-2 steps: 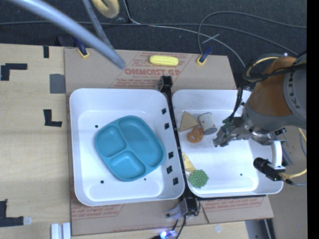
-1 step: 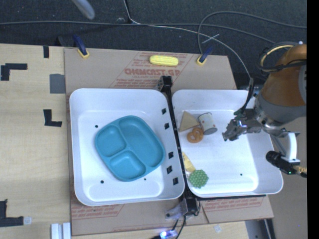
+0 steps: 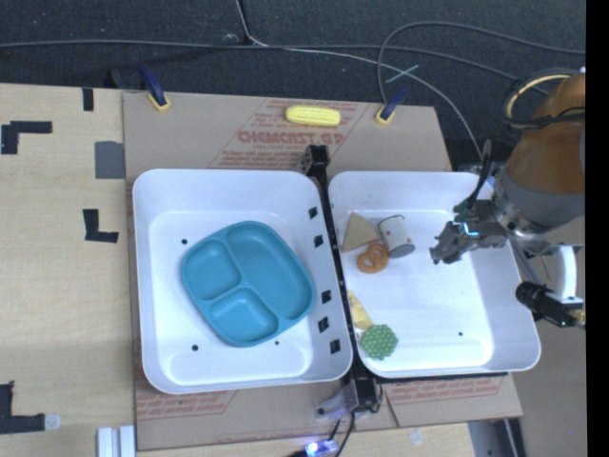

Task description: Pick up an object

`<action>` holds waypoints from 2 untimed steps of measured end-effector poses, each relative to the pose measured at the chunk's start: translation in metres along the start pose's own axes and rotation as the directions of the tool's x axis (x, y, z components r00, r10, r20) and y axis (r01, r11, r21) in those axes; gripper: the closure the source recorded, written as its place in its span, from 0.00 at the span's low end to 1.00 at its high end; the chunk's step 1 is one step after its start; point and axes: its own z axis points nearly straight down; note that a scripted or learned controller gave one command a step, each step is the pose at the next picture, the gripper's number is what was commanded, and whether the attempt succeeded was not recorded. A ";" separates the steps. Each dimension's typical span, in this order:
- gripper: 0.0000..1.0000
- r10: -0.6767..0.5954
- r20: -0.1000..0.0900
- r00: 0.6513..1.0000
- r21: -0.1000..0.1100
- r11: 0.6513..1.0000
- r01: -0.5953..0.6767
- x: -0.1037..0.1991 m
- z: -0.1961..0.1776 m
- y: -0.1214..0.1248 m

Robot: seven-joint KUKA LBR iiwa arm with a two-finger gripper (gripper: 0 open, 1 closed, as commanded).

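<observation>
Cardboard-topped bench [image 3: 400, 131], two white bins | dark two-finger gripper [image 3: 445, 248] hovers right of centre, grip state cannot be told | small grey metal cylinder [image 3: 396, 236] just left | step: approach; next: descend onto it.

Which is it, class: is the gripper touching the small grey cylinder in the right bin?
Apart. The camera view shows bare white bin floor between the gripper and the grey cylinder.

One fixed camera looked down from above the table [image 3: 57, 255] at a slant, far enough back to take in both white bins [image 3: 152, 284] side by side, with the arm [image 3: 547, 174] entering from the right edge.
</observation>
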 end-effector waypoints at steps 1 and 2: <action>1.00 -0.004 -0.001 1.000 0.002 1.000 0.004 0.056 0.010 0.014; 1.00 -0.004 0.000 1.000 0.002 1.000 0.004 0.102 0.018 0.027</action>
